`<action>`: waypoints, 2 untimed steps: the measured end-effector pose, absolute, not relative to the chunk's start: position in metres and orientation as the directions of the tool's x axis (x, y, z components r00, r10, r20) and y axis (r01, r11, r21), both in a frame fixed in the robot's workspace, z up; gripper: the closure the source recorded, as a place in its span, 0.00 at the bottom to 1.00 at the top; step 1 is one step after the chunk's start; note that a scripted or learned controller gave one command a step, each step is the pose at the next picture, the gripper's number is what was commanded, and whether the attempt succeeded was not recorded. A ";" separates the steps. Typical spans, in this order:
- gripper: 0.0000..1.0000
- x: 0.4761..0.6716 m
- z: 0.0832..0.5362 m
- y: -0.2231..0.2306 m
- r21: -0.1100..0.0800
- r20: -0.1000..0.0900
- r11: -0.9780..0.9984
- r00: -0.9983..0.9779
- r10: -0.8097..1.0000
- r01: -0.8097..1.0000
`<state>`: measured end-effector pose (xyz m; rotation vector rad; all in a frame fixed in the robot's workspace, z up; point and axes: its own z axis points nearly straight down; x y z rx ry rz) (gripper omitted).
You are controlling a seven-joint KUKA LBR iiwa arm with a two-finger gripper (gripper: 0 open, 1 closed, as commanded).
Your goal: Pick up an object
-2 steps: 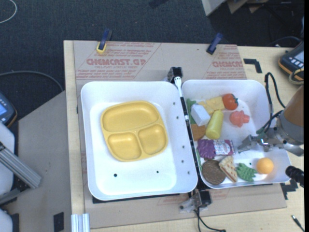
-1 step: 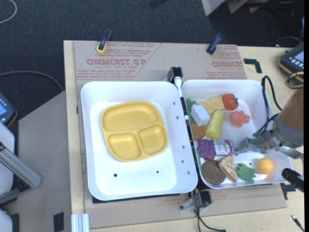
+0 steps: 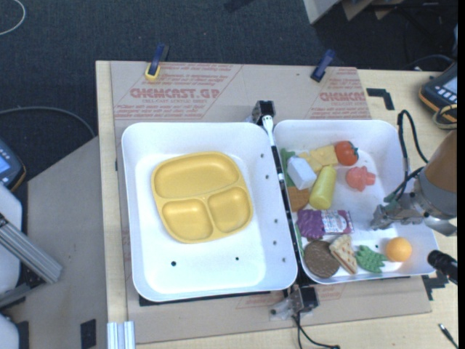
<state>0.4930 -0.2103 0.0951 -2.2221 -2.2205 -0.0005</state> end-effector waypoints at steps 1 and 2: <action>1.00 0.503 0.155 -0.212 0.007 -0.004 0.001 -0.001 1.000 1.000; 1.00 0.498 0.216 -0.211 0.008 -0.004 0.001 -0.001 1.000 1.000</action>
